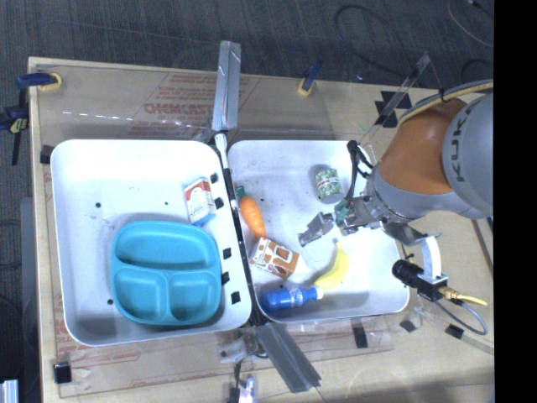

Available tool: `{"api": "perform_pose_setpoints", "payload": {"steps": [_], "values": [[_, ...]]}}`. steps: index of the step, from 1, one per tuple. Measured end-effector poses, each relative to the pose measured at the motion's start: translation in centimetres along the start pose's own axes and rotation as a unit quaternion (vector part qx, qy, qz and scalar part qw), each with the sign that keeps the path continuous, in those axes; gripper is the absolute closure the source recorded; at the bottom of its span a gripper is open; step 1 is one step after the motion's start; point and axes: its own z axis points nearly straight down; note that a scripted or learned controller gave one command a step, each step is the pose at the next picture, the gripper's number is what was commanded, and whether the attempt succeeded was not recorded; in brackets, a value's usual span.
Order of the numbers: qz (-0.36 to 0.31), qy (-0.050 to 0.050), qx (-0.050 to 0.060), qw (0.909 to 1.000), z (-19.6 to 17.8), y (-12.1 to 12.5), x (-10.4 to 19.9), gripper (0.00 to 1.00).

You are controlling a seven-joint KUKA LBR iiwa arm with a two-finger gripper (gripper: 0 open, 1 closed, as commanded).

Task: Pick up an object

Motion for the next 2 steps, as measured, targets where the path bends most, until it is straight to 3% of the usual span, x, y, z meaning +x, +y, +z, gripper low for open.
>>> {"api": "perform_pose_setpoints", "payload": {"steps": [1,2], "values": [[-0.066,-0.003,-0.011,0.9978,6.2,-0.6,-1.2,0.0],[-0.056,-0.001,-0.002,0.9984,-5.6,-2.7,-1.3,0.0]]}}
